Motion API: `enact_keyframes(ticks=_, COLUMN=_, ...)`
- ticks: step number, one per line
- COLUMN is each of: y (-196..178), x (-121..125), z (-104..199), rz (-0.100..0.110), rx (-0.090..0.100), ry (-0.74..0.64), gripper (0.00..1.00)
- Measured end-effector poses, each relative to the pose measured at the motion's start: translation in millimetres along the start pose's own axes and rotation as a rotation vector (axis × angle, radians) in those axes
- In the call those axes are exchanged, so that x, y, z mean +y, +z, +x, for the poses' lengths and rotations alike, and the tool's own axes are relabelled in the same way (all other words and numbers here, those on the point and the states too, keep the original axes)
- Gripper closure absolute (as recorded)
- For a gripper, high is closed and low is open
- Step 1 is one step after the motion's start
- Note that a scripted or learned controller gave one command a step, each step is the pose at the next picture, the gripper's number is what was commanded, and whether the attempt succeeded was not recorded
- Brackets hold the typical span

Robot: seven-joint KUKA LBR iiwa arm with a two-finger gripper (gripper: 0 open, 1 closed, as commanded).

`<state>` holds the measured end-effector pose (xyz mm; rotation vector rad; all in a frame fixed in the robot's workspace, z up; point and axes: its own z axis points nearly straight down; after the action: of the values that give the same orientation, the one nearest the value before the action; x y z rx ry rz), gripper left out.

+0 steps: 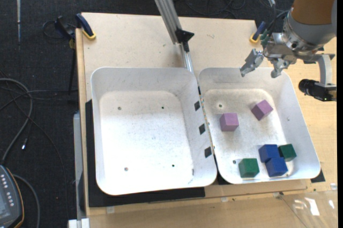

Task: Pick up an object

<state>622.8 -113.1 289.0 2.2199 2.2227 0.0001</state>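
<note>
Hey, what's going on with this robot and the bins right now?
A grey and orange robot arm is reaching in from the right, its tool open and hovering above the far edge of the right bin, holding nothing. That bin holds two purple blocks, two green blocks and two blue blocks clustered near its front. Nothing has been picked up yet. The left bin sits beside it.

Metal pole (164, 2) slants over the bench; black cables (32, 109) lie left
</note>
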Motion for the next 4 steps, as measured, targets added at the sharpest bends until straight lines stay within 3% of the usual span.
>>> enact_keyframes(ticks=1, y=137, x=-42, z=13, rz=0.009, rx=0.002, ry=0.002, gripper=0.0)
enact_keyframes(ticks=2, y=197, x=-37, z=11, rz=0.002, rx=-0.001, ry=0.001, gripper=0.0)
enact_keyframes(ticks=3, y=184, x=-36, z=11, rz=0.0, rx=0.0, ry=0.002, gripper=1.0)
enact_keyframes(ticks=4, y=89, x=20, z=89, rz=-0.012, rx=0.001, ry=-0.008, gripper=1.0)
